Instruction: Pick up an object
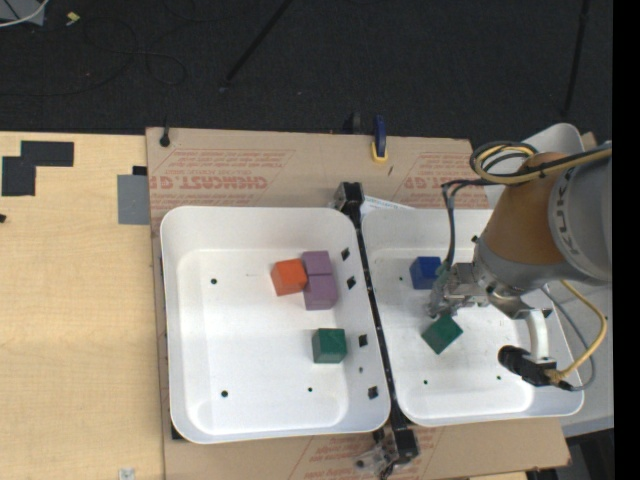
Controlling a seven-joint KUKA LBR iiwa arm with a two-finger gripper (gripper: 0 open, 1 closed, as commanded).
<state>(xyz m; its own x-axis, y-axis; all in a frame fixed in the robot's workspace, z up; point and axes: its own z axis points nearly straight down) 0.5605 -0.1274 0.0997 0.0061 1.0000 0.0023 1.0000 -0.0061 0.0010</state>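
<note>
Green block [441,334] lies tilted in the right bin [470,408], directly under the gripper [447,306], so the step in hand looks like the grasp itself; whether the gripper is closed on it I cannot tell. Reaching in from the right, the arm [545,233] bends down over the bin, and the next move calls for a secure grip before lifting.

The arm [560,218] runs off the frame's right edge, its base out of sight; its wrist covers the gripper [447,306], so the finger positions cannot be read; the same wrist hides part of the right bin [400,238] floor; the teal block [441,334] sits tilted just below, its upper corner obscured; printed lettering on the cardboard [220,180] is too blurred to read.
</note>
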